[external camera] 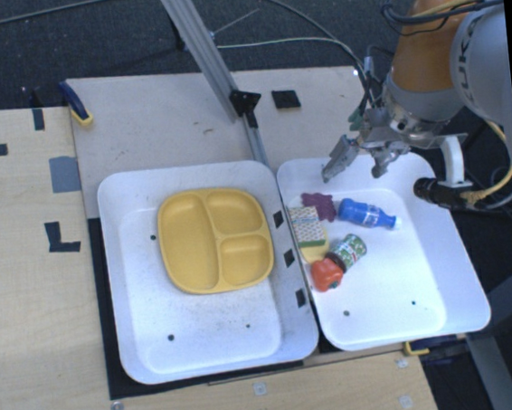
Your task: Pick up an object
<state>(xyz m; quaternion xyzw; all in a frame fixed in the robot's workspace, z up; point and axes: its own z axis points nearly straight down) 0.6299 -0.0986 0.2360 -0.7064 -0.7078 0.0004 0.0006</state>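
I work in a robotics lab: my worktop (165,118) is a bare plywood sheet patched with tape marks (59,237), two white bins (144,348) sit fixed side by side, loose cables (293,36) trail across dark carpet (84,36), and an aluminium camera post (203,50) rises nearby.

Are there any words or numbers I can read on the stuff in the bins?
None can be read.
Blue bottle: no label text is legible.
Green jar with the red lid: its label is too blurred to read.
Patterned block: pattern only, no clear letters.
Yellow tray: plain.
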